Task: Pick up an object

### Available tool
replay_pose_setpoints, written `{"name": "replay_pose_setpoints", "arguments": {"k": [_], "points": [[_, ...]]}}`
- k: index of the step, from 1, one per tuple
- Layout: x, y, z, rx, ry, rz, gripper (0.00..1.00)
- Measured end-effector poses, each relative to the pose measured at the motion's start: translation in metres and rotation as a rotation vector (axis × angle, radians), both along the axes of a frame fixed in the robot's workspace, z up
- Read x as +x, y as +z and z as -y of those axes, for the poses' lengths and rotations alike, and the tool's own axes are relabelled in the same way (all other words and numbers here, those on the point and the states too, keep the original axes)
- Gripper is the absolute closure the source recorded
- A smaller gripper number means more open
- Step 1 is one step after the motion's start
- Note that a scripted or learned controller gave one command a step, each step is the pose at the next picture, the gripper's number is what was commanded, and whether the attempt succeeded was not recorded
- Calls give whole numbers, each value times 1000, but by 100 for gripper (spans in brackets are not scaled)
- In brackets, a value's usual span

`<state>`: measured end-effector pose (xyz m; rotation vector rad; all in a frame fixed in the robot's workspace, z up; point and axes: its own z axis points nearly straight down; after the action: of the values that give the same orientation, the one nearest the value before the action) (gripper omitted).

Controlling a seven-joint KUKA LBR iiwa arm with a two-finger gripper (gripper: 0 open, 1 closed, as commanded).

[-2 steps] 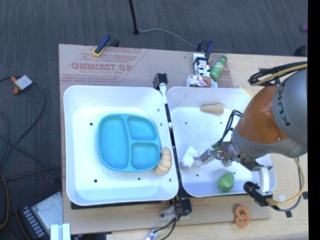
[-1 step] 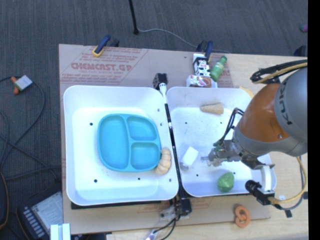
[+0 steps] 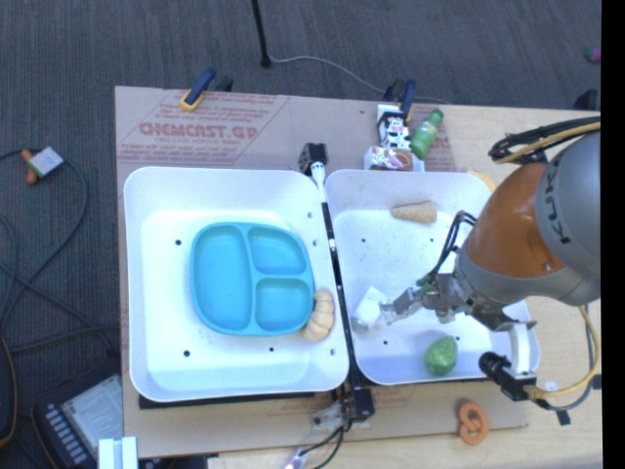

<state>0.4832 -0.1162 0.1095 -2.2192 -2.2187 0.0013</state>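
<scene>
In the right bin (image 3: 459,193) lie a small white block (image 3: 368,307) near the left wall, a green lumpy object (image 3: 441,355) near the front edge, and a tan wedge (image 3: 414,212) at the back. My gripper (image 3: 393,308) is low in this bin, its tip just right of the white block and close to touching it. Nothing can be seen held in it. The green object sits apart, to the gripper's front right.
The left bin (image 3: 156,213) holds a blue divided plate (image 3: 252,277) with a tan curved pastry (image 3: 320,316) at its right edge. A green bottle (image 3: 424,135) stands behind the bins. An orange ring (image 3: 473,420) lies on the bench in front.
</scene>
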Motion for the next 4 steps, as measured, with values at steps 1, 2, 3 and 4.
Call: {"name": "replay_pose_setpoints", "arguments": {"k": [1, 2, 3, 4], "points": [[0, 9, -1, 1, 0, -1, 100], [0, 9, -1, 1, 1, -1, 0], [65, 6, -8, -2, 1, 2, 0], [74, -3, 6, -3, 1, 2, 0]]}}
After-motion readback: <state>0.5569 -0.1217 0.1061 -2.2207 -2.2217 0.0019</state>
